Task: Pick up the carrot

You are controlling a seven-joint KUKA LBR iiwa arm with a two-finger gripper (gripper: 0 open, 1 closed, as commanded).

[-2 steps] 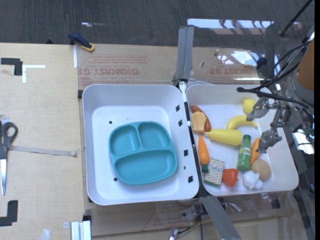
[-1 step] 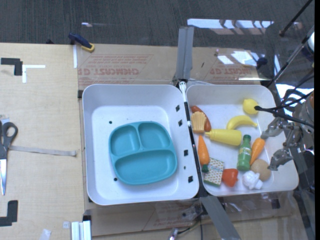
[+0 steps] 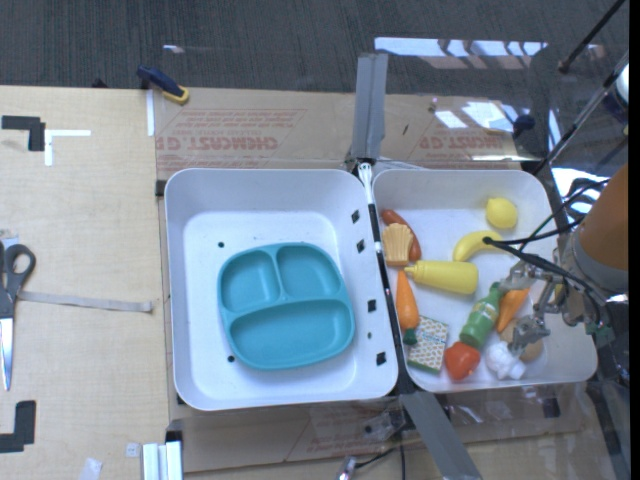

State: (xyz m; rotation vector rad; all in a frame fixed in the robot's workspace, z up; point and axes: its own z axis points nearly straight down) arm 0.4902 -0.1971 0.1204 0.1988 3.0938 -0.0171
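Note:
The carrot [image 3: 406, 302] is a long orange piece with a green end, lying along the left wall of the right bin [image 3: 560, 373], just below the yellow squeeze bottle [image 3: 442, 276]. My gripper [image 3: 533, 320] hangs low over the right side of that bin, well to the right of the carrot. A second, smaller orange piece [image 3: 512, 308] lies right against the gripper's left side, beside a green bottle [image 3: 482, 318]. Whether the gripper touches it I cannot make out.
The right bin also holds a lemon [image 3: 501, 212], a banana [image 3: 474, 245], a red tomato [image 3: 461, 360], a white item [image 3: 505, 364], a patterned box [image 3: 430, 343] and fries [image 3: 398, 243]. A blue divided plate [image 3: 288, 306] sits in the left bin [image 3: 190, 298]. Scissors [image 3: 10, 288] lie far left.

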